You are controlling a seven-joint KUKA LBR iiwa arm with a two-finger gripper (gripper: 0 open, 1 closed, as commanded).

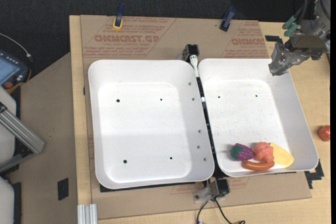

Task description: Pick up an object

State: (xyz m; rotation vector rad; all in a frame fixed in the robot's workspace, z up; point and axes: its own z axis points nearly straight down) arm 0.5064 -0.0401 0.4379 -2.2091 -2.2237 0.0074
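Several small toy foods lie together in the near right corner of the right bin point(247, 113): a purple grape bunch point(242, 152), an orange-red lumpy piece point(264, 151), a yellow piece point(282, 157) and an orange sausage shape point(258, 166). My gripper point(279, 64) hangs over the far right corner of the same bin, well away from the toys, with nothing seen between its fingers.
The left bin point(142, 123) sits beside the right one, with a black hinge strip point(202, 107) between them. A small orange object point(324, 132) lies on the bench outside the right bin. Clamps point(118, 18) hold the cardboard at the back.
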